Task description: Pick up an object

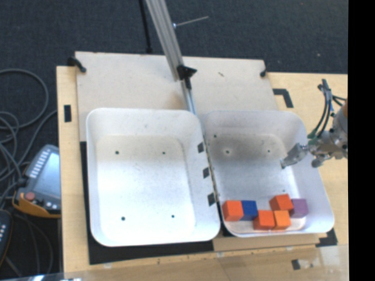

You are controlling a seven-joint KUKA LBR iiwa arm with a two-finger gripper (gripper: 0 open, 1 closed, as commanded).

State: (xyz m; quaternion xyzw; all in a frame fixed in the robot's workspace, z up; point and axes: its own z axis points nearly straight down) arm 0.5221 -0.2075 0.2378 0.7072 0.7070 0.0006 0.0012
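- Clustering along the right bin's [310, 174] near wall: orange block [233, 209], blue block [249, 208], more orange, one purple [299, 206].
- Hovering above that bin's right rim: tool [302, 155], carrying nothing, finger spread impossible to tell, perhaps readying a descent.

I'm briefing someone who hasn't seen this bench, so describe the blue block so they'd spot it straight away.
Look at the right-hand white bin, the one nearer the arm, and go to its near edge, where a cluster of small blocks lies. The blue block sits near the left end of that cluster, right beside an orange block. It is the only blue one; the others are orange, plus one purple block at the far right.
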